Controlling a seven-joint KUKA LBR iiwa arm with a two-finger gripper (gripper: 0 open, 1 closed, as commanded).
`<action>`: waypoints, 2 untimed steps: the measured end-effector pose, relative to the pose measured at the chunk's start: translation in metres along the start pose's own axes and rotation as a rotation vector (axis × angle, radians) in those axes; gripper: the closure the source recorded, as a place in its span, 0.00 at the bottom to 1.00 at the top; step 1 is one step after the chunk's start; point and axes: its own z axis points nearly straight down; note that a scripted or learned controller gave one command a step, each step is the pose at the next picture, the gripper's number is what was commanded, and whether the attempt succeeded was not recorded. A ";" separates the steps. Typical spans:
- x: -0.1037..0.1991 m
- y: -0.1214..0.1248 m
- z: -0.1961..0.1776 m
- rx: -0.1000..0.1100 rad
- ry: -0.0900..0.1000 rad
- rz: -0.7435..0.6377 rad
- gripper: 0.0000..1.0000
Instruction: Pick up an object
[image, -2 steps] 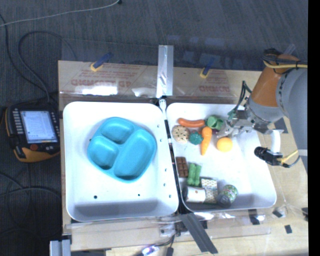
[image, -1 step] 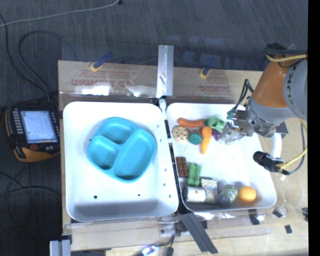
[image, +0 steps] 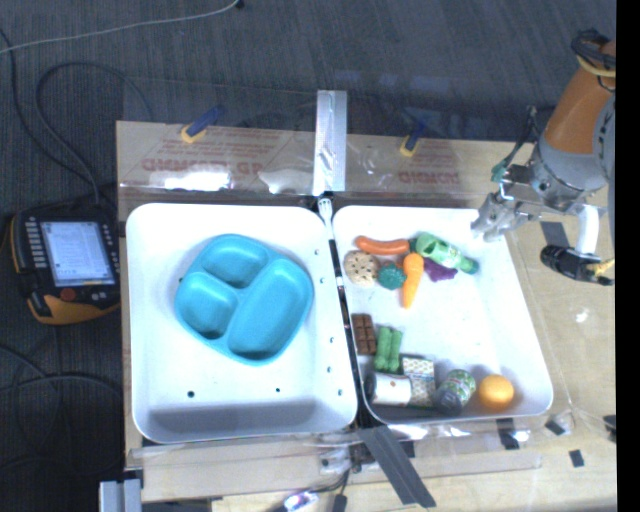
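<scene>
The arm (image: 578, 120) is cut off at the right edge. Red print on the plastic sheet (image: 190, 160) behind the bins is too blurred to read. The gripper (image: 492, 222) hangs over the right bin's (image: 500, 320) upper right corner; whether it is open cannot be told. The carrot (image: 411, 278) and hot dog (image: 382, 244) lie in the right bin. A blue dish (image: 243, 296) sits in the left bin (image: 150, 330).

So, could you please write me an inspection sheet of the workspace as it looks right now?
Surface: bench bearing two white bins side by side.
Job's things: toy foods in the right bin, including a carrot, hot dog and orange.
Clutter: blue divided tray in the left bin.
Grippers: gripper at the right bin's upper right corner, holding nothing visible.
Cables: black cables on the floor.
Surroundings: pendant at left.
</scene>
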 end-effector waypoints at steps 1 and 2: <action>0.000 0.000 0.000 0.001 -0.001 0.000 0.00; 0.051 -0.003 0.104 -0.002 0.000 -0.249 0.00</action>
